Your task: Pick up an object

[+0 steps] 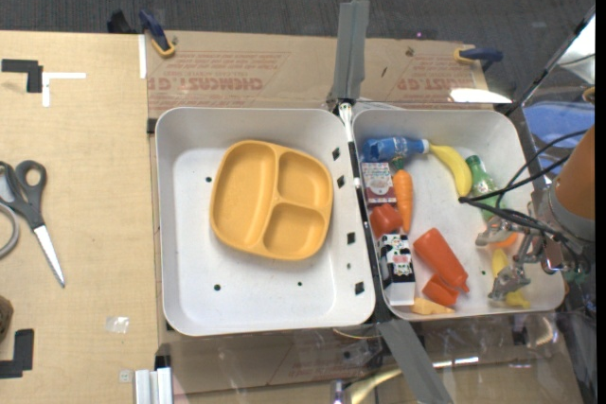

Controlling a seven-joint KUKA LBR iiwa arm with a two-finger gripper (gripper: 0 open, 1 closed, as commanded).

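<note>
Bench w/ scissors, divided plate.

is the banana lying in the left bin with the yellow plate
No, the banana lies in the right bin, while the yellow divided plate sits by itself in the left bin.

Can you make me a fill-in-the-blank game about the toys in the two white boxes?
1. The yellow plastic plate with three sections lies in the ____ white bin.
2. The curved yellow toy banana lies in the ____ white bin.
3. The long toy carrot is coloured ____.
4. The metal scissors with grey handles lie on the bench, ____ both bins.

Missing words: left; right; orange; outside
</note>
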